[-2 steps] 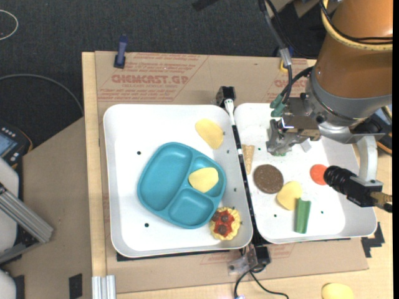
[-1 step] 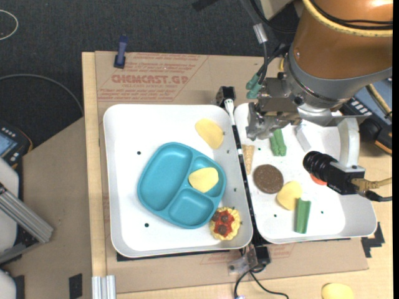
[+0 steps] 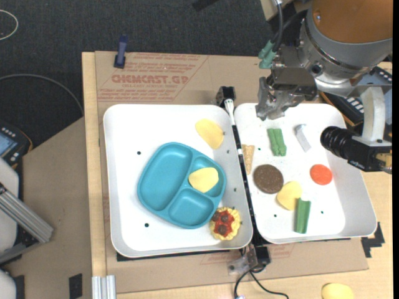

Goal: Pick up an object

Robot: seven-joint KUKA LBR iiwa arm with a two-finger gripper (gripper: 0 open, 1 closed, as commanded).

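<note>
My gripper hangs over the back left part of the right bin, just above and behind a green stick. Nothing shows between its fingers. In that bin also lie a small grey piece, a brown round patty, an orange disc, a pale yellow piece, a second green stick and a tan wedge at the left wall.
The left bin holds a blue divided plate with a yellow piece on it, another yellow piece behind, and a red-yellow tart in front. A black camera juts over the right bin's right side.
</note>
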